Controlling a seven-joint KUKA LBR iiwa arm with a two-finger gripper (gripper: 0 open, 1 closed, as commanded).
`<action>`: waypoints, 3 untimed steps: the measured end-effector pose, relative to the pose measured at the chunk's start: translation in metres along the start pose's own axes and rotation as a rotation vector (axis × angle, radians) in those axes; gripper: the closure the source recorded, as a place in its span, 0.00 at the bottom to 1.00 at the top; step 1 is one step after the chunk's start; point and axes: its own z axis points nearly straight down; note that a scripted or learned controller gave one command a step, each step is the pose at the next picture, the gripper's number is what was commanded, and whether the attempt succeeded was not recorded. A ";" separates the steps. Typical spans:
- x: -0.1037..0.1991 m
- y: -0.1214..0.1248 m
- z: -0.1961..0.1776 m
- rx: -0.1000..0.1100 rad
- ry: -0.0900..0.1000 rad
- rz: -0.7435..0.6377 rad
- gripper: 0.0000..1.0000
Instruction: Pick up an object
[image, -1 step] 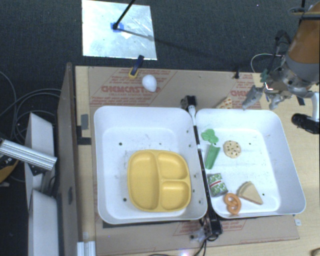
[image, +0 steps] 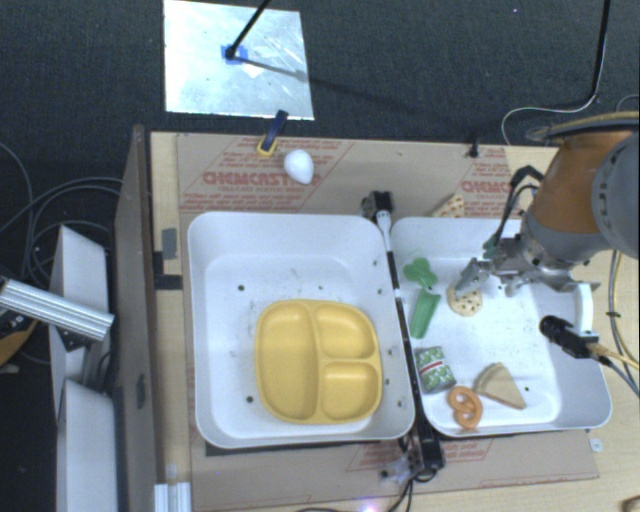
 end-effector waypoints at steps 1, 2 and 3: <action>0.046 0.018 0.032 -0.024 -0.004 -0.007 0.00; 0.058 -0.017 0.031 -0.026 -0.005 -0.001 0.00; 0.057 -0.015 0.019 -0.027 -0.005 -0.002 1.00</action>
